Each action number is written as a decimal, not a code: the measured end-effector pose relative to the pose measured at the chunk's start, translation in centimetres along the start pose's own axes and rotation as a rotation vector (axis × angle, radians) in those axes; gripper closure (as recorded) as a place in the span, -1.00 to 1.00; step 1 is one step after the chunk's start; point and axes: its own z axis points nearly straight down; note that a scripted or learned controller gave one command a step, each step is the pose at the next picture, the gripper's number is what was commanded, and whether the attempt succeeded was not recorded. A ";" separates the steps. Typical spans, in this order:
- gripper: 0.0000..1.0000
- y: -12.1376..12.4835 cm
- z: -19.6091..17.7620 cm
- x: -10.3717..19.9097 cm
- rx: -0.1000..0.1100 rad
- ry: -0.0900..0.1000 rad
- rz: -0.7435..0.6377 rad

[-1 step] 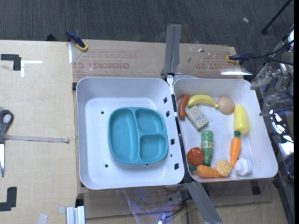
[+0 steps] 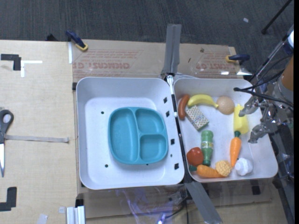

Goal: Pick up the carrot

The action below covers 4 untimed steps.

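**Carrot was sitting in the right bin, gripper parked off the edge**

So here's how it looked. The bench [image 2: 37,101] took up most of the shot, plain light wood with some cardboard under the bins. Two white bins sat side by side on it. The left bin [image 2: 88,125] had a teal divided plate [image 2: 138,135] in the middle, three compartments, nothing in them.

The right bin [image 2: 266,171] had all the toy food. Along the top there was a red sausage [image 2: 182,106] against the left wall, a banana [image 2: 202,100] next to it, and a tan egg [image 2: 225,105] just beside the banana's right end. Under the banana was a speckled sponge-looking block [image 2: 197,117], tilted. A yellow piece [image 2: 240,120] sat right of the egg, couldn't tell what it was. A green bottle [image 2: 207,146] lay in the middle, a tomato [image 2: 195,156] touching its lower left.

The carrot [image 2: 235,148] was toward the right side of that bin, standing roughly up-and-down in the view, green top just below the yellow piece. A white garlic-ish thing [image 2: 243,166] sat just below its tip. Along the bottom wall there was another orange piece [image 2: 209,171] and a corn cob [image 2: 223,168], touching.

The gripper [image 2: 258,121] hung over the bin's right edge, near the carrot but apart from it, holding nothing. Whether it was released or clenched, I honestly couldn't tell.
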 end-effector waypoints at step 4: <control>-1.00 3.7 8.1 5.6 0.000 -0.001 0.481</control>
